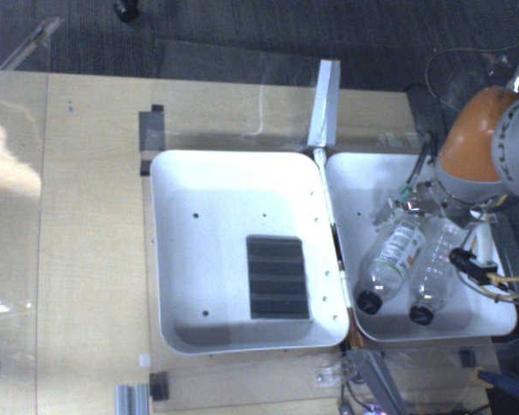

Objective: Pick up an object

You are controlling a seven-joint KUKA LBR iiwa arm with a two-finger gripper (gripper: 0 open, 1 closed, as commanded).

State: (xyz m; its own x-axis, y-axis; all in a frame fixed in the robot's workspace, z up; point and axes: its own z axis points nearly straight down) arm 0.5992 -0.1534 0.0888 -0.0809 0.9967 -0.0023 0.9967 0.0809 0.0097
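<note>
Here, two bottles (396, 258) in the right bin (356, 188) — gripper (424, 199) state unclear — one ridged black tray (278, 277) left.

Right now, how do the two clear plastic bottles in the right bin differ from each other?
The clear plastic bottle with a white label wears printed paper around its middle; the bare clear plastic bottle beside it shows none that I can see. The labelled one lies nearer the left bin, its cap close to the bin wall; the bare one lies nearer the arm. Both lie on their sides in the right bin, with black caps toward the near edge.
</note>
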